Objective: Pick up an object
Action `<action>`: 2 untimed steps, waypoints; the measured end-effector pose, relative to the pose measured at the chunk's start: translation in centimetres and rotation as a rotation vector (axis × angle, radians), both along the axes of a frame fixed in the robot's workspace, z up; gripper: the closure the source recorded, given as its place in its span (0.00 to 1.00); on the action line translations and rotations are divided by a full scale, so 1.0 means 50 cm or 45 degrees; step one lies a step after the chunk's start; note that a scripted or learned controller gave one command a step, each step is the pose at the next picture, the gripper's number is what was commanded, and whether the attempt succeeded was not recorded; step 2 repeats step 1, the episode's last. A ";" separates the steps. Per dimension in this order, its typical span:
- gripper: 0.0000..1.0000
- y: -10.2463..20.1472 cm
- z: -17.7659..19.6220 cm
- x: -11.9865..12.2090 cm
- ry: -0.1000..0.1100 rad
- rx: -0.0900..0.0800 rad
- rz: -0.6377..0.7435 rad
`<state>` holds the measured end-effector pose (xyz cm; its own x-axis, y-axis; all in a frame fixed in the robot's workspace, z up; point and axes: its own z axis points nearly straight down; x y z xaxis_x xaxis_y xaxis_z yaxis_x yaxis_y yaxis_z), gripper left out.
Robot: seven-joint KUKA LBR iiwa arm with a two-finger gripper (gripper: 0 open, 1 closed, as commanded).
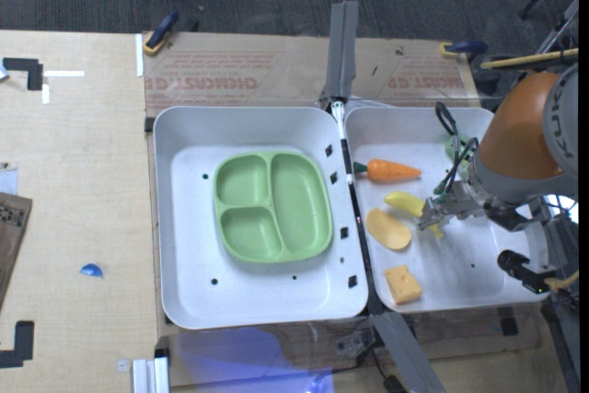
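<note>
In the right bin (479, 285) lie an orange carrot (394, 169), a yellow banana-like piece (403, 202), a pale yellow chip-shaped piece (388, 229) and a cheese cube (402, 283). My gripper (433, 218) is low in that bin, just right of the yellow piece and the chip-shaped piece. Its tips are small and dark against the bin floor. Part of a green object (452, 145) peeks out behind the arm's cables.
The left bin (179, 271) holds a green three-compartment plate (273, 205). The orange-banded arm (520, 138) covers the right bin's far right side. A divider rail (348, 189) runs between the bins. Cardboard (239, 74) lies behind them.
</note>
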<state>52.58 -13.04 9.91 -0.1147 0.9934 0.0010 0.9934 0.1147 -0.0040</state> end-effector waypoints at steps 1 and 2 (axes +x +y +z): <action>1.00 0.089 0.258 0.000 -0.004 -0.003 -0.204; 1.00 0.089 0.258 0.000 -0.004 -0.003 -0.204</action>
